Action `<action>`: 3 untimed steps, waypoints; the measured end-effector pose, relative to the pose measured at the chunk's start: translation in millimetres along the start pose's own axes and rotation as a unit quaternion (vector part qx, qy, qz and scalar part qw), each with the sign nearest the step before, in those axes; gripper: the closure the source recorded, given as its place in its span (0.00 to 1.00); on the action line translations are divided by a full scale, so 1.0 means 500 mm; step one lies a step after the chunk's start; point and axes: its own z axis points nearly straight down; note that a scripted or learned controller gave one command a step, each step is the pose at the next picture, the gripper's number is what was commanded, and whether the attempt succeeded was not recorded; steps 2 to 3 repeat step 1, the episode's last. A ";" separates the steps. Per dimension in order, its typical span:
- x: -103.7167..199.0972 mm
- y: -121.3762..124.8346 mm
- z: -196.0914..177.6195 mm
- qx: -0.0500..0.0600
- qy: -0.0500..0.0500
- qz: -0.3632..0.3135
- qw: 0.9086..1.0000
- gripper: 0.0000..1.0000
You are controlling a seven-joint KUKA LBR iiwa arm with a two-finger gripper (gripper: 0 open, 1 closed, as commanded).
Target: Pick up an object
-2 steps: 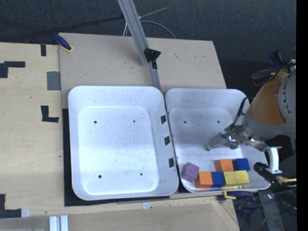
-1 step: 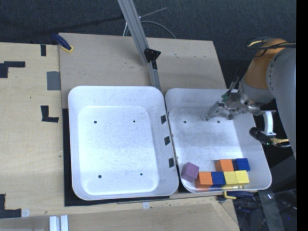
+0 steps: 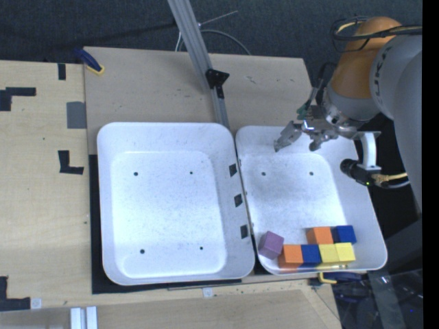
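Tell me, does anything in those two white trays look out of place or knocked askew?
Nothing is spilled or broken. The blocks sit packed in the right bin's near corner, but the purple cube is turned at an angle, apart from the tidy rows. The pincer hangs over the far rim.

Wooden bench — dark floor behind.

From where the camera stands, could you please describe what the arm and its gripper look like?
The arm is bulky and grey with a rounded orange band above the wrist. Dark cables loop over that band. The gripper is small, metallic grey, with two thin fingers.
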 end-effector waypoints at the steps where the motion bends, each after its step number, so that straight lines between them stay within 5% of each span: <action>1: 0.087 0.051 -0.037 0.003 0.000 0.001 1.000 0.00; 3: 0.087 0.051 -0.037 0.003 0.000 0.001 1.000 0.00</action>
